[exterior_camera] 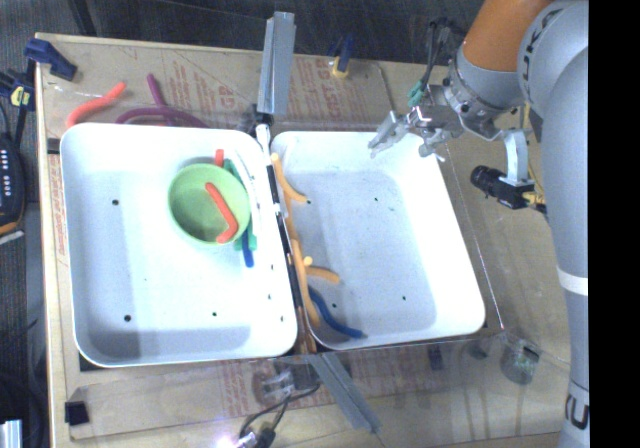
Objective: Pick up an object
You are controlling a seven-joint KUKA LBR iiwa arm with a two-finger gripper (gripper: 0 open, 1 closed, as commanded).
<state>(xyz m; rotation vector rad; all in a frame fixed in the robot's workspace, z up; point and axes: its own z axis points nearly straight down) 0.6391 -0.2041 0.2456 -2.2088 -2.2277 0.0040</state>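
At the near edge of the worktop [150,391] you see the front walls of the two white bins. In the right bin [400,256], the nearest things are a blue strip [335,324] curled in the front left corner and orange strips [300,236] running up along the left wall. In the left bin [130,276], a green bowl [207,204] sits toward the right side, with a red curved piece [222,206] lying in it and a blue piece [247,251] just beside its right rim.

Farther back, your tool [408,131] hangs over the far edge of the right bin, near its back right corner. Its two fingers are spread apart with nothing between them. The orange and blue strips lie well apart from it, across the bin floor to the left and nearer to you; the green bowl is farther off, in the other bin.

Beyond the bins, a red strip [95,104] and a purple loop [160,114] lie on the worktop behind the left bin.
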